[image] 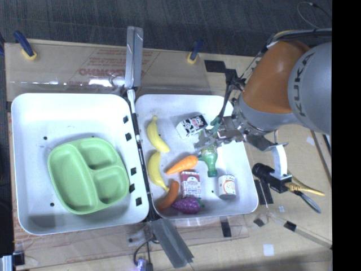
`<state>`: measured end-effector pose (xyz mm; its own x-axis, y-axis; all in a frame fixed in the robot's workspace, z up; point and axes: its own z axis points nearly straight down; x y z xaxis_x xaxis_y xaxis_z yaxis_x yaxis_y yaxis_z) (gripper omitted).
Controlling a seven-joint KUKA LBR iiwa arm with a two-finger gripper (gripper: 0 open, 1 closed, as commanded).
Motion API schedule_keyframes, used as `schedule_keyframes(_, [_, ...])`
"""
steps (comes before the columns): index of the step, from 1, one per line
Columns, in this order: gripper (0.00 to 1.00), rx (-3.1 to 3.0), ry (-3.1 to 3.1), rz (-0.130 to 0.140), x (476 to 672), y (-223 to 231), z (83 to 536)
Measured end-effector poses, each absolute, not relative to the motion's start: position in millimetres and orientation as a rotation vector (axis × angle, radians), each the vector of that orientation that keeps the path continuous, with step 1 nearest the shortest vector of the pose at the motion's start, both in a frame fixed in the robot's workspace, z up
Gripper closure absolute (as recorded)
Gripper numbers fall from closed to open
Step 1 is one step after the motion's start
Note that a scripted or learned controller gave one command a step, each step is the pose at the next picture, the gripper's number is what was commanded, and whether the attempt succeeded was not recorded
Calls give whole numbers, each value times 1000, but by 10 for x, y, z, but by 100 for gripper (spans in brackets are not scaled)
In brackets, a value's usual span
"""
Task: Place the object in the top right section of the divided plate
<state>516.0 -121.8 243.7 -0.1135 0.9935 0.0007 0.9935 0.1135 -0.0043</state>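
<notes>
1. Your left bin (34,123) is smooth white plastic, shallow, with rounded corners. The divided plate (52,171) lies in it toward 6 o'clock. It's matte pale green with a soft oval outline: one large well on its 9 o'clock side and two smaller wells on its 3 o'clock side. All three look bare.
2. The right bin (169,109) is the same white plastic and holds toy food:
   - Two glossy yellow bananas run along the 9 o'clock wall, the upper banana (157,134) and the lower banana (155,171).
   - A tapered orange carrot (183,164) is mid-bin.
   - A boxy cow-print carton (192,125) is toward 12 o'clock.
   - A red carton (190,183) sits at 6 o'clock of the carrot.
   - Knobbly purple grapes (189,205) are against the 6 o'clock wall.
   - A curved orange-red sausage (168,195) is at 9 o'clock of the grapes.
   - A small white can (227,186) is toward 4 o'clock.
3. The green bottle (210,161) is translucent with a narrow neck. It's in the right bin, just at 3 o'clock of the carrot tip, with its neck pointing to 12 o'clock.
4. The gripper (213,137) is bare metal. It hangs over the right bin right at the bottle's neck, at 3 o'clock of the cow-print carton.
5. You can't tell how far open it is, or whether it touches or has hold of the bottle; the metalwork blurs together there.
</notes>
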Motion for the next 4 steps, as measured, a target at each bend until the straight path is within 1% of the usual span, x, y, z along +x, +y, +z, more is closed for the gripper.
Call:
schedule_keyframes(1, [100,-2367,-2060,7,5297,-1714,2254])
schedule_keyframes(2, [100,-2396,-2022,11,4909,-753,2073])
schedule_keyframes(3, [100,-2275,-2159,9,4763,-177,1891])
schedule_keyframes(4, [100,-2257,-2181,8,4761,475,1894])
